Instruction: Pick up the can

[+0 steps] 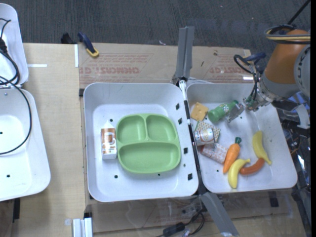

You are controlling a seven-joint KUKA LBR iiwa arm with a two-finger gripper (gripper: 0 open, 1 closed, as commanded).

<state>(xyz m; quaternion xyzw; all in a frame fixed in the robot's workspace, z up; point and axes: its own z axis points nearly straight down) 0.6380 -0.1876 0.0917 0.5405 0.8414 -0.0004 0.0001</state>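
Behind the two white bins (pixel 91 132) you can make out mirrored red lettering on the cardboard sheet (pixel 123 63), roughly "CHEMCAZ"; its smaller print is unreadable.

The arm (pixel 284 63) reaches in, tool (pixel 236 110) lowered leftward.
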